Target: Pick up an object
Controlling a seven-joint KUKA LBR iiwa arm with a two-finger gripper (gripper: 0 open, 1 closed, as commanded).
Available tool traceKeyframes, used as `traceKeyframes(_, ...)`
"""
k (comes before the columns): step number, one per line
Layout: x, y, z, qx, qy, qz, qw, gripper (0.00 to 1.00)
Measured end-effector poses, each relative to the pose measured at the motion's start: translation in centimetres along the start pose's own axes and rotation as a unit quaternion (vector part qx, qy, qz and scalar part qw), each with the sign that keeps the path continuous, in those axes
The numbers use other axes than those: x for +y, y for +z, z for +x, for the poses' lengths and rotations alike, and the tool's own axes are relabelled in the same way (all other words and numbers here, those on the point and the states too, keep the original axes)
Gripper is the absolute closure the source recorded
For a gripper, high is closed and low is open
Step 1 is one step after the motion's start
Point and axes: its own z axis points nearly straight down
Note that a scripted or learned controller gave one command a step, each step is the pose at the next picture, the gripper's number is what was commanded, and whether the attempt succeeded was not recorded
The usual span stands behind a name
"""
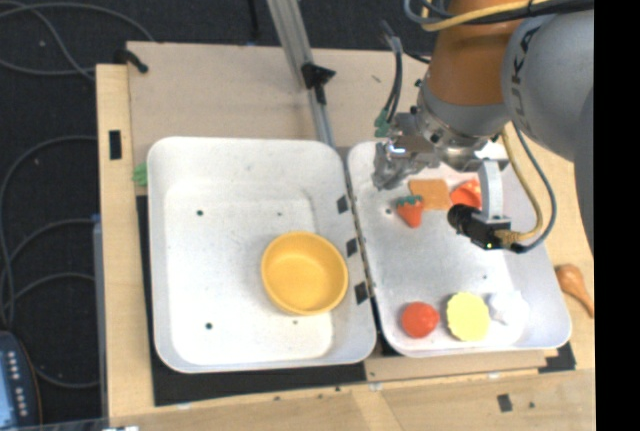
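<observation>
1. Nearest the camera, along the front wall of the right bin (pixel 530 329), three things sit in a row: a red-orange ball (pixel 420 319), a flat yellow round piece (pixel 467 316) just beside it, and a small white lump (pixel 508 307) touching the yellow piece on its far side.
2. In the left bin (pixel 200 219) a yellow bowl (pixel 304 272) stands upright toward the front right, near the wall shared with the other bin.
3. On the worktop (pixel 200 89) outside the right bin lies an orange object (pixel 573 285), partly cut off.
4. Farther back in the right bin lie the likely picks — a small red-orange piece with a dark top (pixel 409 212), an orange flat block (pixel 431 192) just behind it, and a red piece (pixel 465 191) beside that.
5. The gripper (pixel 388 165) hangs over the bin's far left corner, near the small red-orange piece; whether its fingers are apart or together I cannot tell — nothing is visibly held.
6. Farthest back, a grey metal post (pixel 285 4) slants up from the worktop.
</observation>
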Motion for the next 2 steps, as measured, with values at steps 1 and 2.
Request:
traceKeyframes(1,-0.7,0.6,4.5,0.0,0.0,0.001,1.0,1.0)
traceKeyframes(2,-0.1,0.3,9.6,0.001,-0.001,0.0,1.0,1.0)
